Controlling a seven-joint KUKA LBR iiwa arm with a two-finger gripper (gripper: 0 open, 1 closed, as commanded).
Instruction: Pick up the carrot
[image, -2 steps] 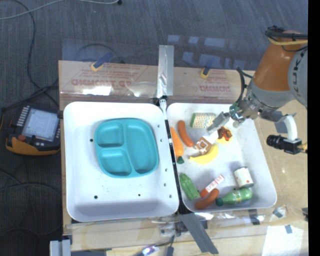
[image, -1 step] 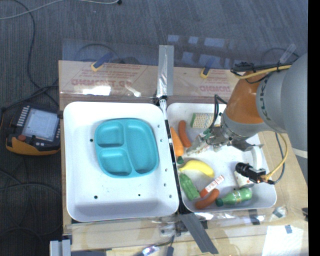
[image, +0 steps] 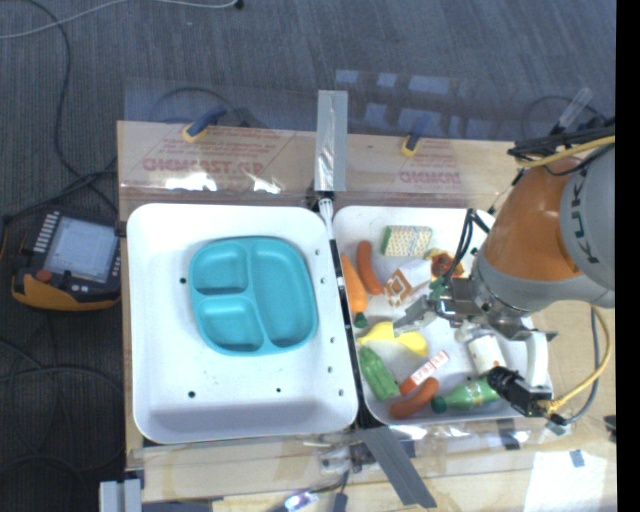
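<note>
Carrot (image: 353, 285) lies along the left wall of the right bin (image: 452, 416), running lengthwise from the far half toward the middle, untouched and well clear of the end effector.

Going near to far from where I watch: at the near edge of the right bin I see a green bottle-shaped item (image: 463, 396) lying on its side, and left of it a red-brown sausage (image: 413, 400) with a red-and-white piece (image: 419, 379) just above. A green vegetable (image: 378, 372) sits at the near left of that bin. Farther in, a yellow item (image: 398, 338) rests near the bin's middle.

My end effector (image: 424, 312) hangs over the middle of the right bin, just beyond the yellow item, pointing left; its fingers look slightly spread, with nothing between them. The arm (image: 540, 240) reaches in from the right edge of the table (image: 230, 155), its orange band over the bin's right wall, wrist bent down toward the clutter.

Beyond the end effector I see a second sausage (image: 369, 266) standing beside the carrot, a small brown-and-white block (image: 398, 287), and a pale waffle-patterned piece (image: 407, 240) at the far edge.

The left bin (image: 160, 300) holds a blue divided plate (image: 254, 294) at its centre.
</note>
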